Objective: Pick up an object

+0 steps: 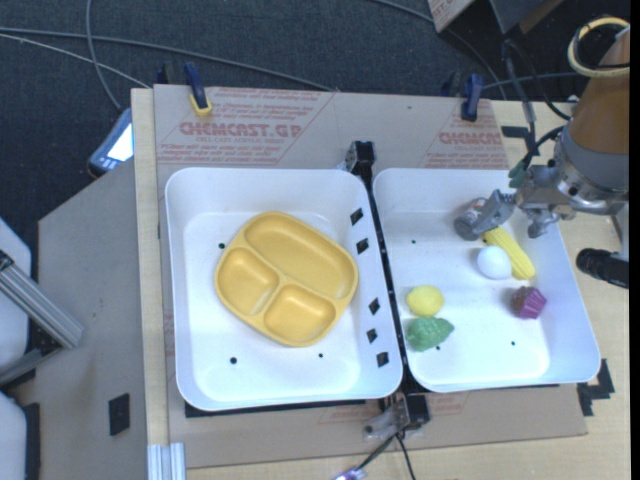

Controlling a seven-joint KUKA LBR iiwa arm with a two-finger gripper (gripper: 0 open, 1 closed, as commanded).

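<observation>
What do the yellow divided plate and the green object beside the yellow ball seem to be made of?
Yellow divided plate: probably moulded plastic, smooth and slightly glossy, judging by its even colour and soft highlights on the ridges. Green object: possibly plastic or rubber toy food; its surface looks lumpy and matte, but it is too small to tell.

Red print reading "CHEMCAST GP" stands on the brown protective sheet (250, 128) covering the desk, behind the left bin (190, 298); a fainter repeat behind the right bin (570, 358) is illegible.

I see the gripper (487, 215) low over the far part of the right bin (570, 358), just beside a yellow corn cob (511, 252) and a white ball (493, 262). Nearer lie a yellow lemon (425, 300), a green piece (429, 333) and a purple piece (530, 302). A yellow divided plate (287, 277) sits in the left bin (190, 268).
</observation>
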